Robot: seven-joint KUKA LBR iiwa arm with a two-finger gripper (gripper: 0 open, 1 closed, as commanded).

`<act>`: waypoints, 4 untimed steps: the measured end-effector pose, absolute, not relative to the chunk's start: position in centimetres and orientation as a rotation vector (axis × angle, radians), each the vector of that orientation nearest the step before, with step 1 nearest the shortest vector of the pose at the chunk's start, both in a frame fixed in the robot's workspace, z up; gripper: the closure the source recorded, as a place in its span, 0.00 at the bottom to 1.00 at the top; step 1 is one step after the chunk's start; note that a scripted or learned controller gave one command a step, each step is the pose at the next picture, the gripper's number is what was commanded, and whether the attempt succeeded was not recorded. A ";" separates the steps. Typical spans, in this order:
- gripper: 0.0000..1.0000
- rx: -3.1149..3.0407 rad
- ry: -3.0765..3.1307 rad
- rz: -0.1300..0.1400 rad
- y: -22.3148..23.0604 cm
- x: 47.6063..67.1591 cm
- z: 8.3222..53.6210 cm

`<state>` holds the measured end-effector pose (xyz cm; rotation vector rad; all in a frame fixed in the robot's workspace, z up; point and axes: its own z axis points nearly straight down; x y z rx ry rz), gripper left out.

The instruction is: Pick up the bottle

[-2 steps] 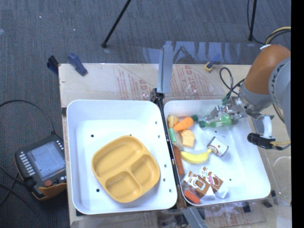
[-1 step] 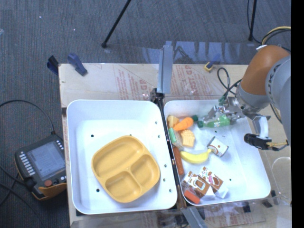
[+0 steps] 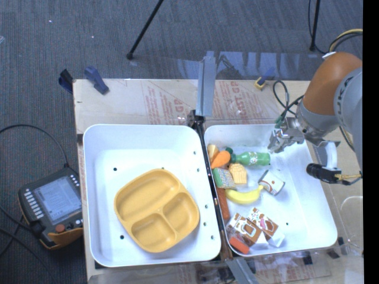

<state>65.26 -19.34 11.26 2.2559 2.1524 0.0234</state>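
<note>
The green bottle lies on its side in the right bin, just above the banana; the end effector hovers beside the bottle's base, its state hard to tell

I can read very little from up here. The bench board behind my bins carries faint red printed lettering, upside down and too washed out to make out. The cartons' printing is too small to read.
</note>
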 end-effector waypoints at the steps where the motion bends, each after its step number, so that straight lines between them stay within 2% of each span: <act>1: 1.00 2.405 2.020 0.000 -16.6 63.5 26.4; 2: 0.00 2.406 2.022 -0.002 -16.6 63.4 26.3; 3: 0.00 2.255 2.188 0.001 -15.4 64.4 10.2; 4: 1.00 2.259 2.188 0.001 -15.4 64.4 11.0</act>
